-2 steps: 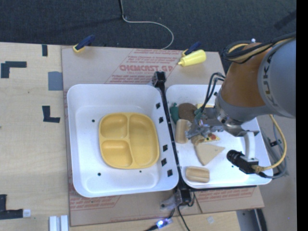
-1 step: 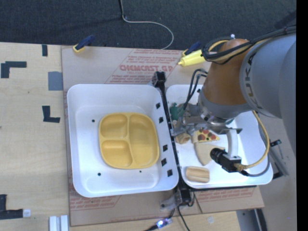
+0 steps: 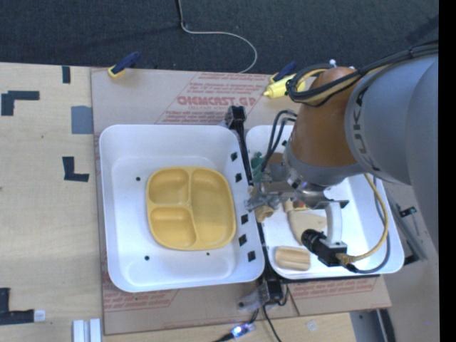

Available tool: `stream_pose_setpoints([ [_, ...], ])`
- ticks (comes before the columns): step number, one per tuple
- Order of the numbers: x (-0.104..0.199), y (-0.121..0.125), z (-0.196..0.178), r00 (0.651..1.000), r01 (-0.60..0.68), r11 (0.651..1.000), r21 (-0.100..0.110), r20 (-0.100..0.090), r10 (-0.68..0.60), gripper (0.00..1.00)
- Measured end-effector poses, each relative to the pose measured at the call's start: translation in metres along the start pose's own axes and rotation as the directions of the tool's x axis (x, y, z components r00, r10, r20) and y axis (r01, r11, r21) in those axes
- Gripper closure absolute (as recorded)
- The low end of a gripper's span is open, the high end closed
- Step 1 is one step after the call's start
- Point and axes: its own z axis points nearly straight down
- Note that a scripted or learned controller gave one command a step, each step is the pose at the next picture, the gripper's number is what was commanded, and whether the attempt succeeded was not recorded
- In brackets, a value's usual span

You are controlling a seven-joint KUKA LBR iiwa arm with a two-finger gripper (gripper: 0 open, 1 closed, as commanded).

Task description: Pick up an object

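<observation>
the arm reaches low into the right bin (image 3: 377, 258), its gripper (image 3: 265, 206) by the wall shared with the left bin (image 3: 117, 191); whether it is parted or closed i cannot tell. 1 tan block (image 3: 292, 258) lies just beside it at the front. it looks light, stiff and smooth, best pinched across its short sides. the yellow divided plate (image 3: 191, 207) looks too broad.

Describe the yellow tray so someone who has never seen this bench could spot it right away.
Find the two white bins; take the left bin, away from the arm. The yellow tray lies flat in its middle. It is rounded, split into three compartments, and far larger than the small tan pieces in the other bin.
</observation>
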Motion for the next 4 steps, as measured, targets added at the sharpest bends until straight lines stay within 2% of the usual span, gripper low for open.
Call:
stream_pose_setpoints([
  [1,-0.002,0.005,-0.011,1.000,-0.002,1.000,-0.002,0.000,0.002,1.00],
  [2,0.004,0.005,0.006,1.000,-0.003,1.000,0.001,0.001,0.003,1.00],
  [3,0.001,0.010,-0.013,1.000,-0.002,1.000,-0.003,0.000,0.002,1.00],
  [4,0.002,0.010,0.004,1.000,-0.002,1.000,0.001,0.001,0.002,1.00],
])
